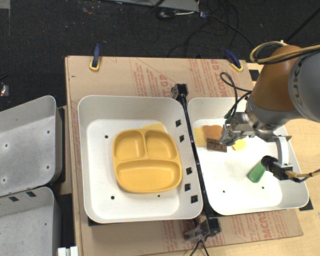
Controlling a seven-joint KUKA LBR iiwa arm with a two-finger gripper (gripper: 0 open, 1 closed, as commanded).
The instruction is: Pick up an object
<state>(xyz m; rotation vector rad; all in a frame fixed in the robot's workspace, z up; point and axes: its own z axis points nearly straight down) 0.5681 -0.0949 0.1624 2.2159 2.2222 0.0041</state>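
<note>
Dark brown block [216, 146] is lying in the upper-left part of the right bin [256, 204]. It's sitting just left of the gripper [230, 134], touching or nearly; can't tell which. Gripper open or closed: can't tell either, the wrist is blocking the view from above. Orange-brown block [212, 130] is sitting directly behind the dark one, in contact with it. Small yellow piece [239, 144] is lying just on the gripper's other side. Pale yellow flat piece [199, 136] is resting against the bin wall by the divider. Green block [256, 173] is lying tilted, apart from the cluster, toward the near right. Left bin [96, 196] is holding a yellow divided tray [147, 160], flat, roughly centred. Arm [288, 84] is reaching in from the right.
</note>
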